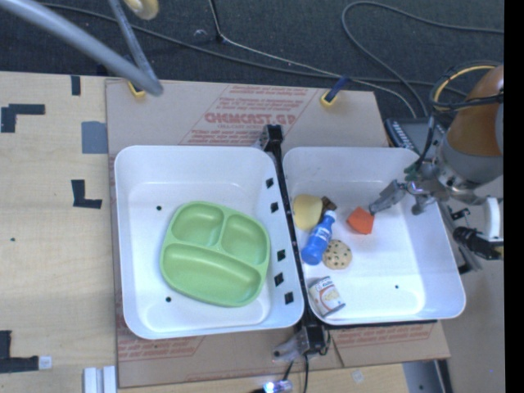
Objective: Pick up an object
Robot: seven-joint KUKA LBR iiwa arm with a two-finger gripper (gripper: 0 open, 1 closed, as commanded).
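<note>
Pincer (381,205) state cannot be told at this angle; it hangs just beside the orange block (360,220) in the right bin (426,297). Block appears small, light and probably rigid, so grip across its flatter opposite sides, clear of the cookie (336,256).

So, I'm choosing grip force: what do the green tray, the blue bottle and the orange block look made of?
The green tray looks like moulded matte plastic: uniform colour, soft rounded compartment ridges. The blue bottle seems glossy plastic, with a pale cap and a light sheen. The orange block is flat-coloured and dull, possibly plastic or foam; the view leaves that open.
</note>
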